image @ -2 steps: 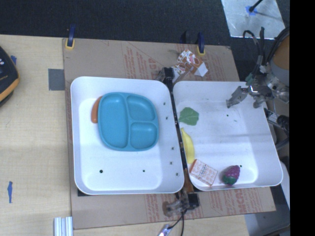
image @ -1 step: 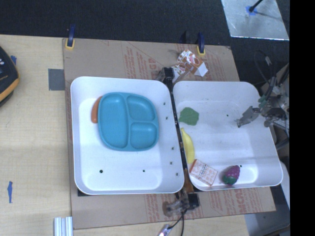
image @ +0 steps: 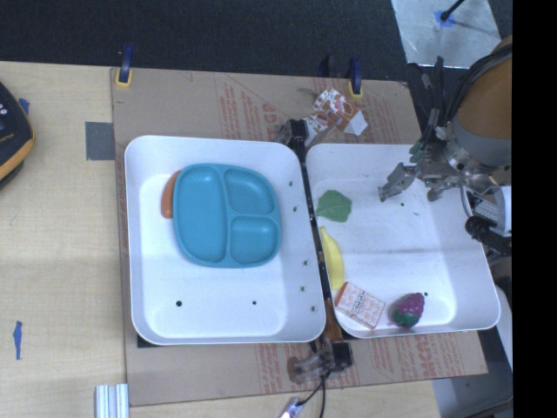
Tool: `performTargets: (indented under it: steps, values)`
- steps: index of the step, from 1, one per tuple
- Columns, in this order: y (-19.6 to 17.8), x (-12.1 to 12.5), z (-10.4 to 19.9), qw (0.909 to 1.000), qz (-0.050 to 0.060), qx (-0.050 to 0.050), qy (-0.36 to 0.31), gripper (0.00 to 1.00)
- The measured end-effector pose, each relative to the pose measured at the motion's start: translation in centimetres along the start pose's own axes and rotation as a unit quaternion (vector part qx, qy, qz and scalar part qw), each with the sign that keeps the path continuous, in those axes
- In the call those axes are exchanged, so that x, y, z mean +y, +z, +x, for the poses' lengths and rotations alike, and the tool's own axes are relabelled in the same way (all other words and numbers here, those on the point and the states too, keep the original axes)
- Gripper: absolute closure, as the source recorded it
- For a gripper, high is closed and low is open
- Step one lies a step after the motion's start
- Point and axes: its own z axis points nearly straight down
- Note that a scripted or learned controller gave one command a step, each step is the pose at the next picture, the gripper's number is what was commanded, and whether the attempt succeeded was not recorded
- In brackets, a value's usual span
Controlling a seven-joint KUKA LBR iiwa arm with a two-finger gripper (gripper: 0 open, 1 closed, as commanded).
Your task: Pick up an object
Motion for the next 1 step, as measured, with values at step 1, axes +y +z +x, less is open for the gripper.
performTargets:
  steps: [1]
  values:
    - [-7.45, -4.05, 0.03, 1.0, -0.001, 0.0, 0.002, 0.0]
